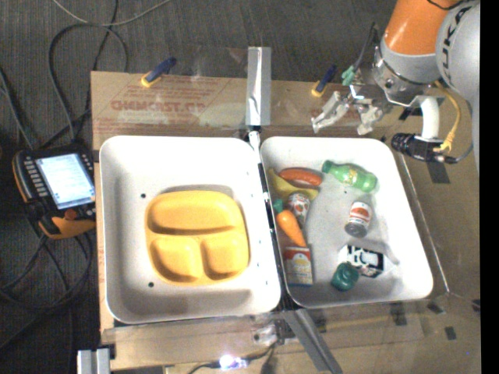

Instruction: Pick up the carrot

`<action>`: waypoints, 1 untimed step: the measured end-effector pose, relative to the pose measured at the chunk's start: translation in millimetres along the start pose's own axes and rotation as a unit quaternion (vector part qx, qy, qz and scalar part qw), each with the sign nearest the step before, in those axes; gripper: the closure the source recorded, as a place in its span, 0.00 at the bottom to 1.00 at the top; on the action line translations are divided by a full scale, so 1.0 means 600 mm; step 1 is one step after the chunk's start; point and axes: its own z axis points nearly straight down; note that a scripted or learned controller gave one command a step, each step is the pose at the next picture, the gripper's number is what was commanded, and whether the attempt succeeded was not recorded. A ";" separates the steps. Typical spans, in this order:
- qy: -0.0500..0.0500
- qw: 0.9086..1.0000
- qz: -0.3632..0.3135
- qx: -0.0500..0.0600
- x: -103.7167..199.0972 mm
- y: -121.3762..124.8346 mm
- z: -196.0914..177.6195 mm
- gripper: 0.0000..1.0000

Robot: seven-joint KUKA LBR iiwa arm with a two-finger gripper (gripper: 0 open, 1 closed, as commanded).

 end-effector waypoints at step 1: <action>0.000 0.998 -0.060 0.001 0.012 -0.070 0.234 0.00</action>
